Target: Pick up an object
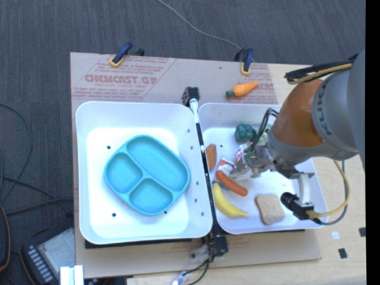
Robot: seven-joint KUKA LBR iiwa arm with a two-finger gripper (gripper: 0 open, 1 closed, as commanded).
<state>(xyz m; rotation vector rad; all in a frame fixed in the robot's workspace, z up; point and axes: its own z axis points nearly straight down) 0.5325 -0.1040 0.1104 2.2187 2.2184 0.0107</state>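
In the right bin lie several toy foods: a green broccoli piece, an orange-red sausage, a red carrot-like piece, a yellow banana and a slice of brown bread. My gripper reaches down into the middle of this bin, just right of the red piece and below the broccoli. The wrist hides much of it. Something white and red sits right by its tip.
The left bin holds a blue divided plate. An orange toy carrot lies on the cardboard behind the right bin. Clamps hold the board's far edge. The arm's bulk covers the right bin's right side.
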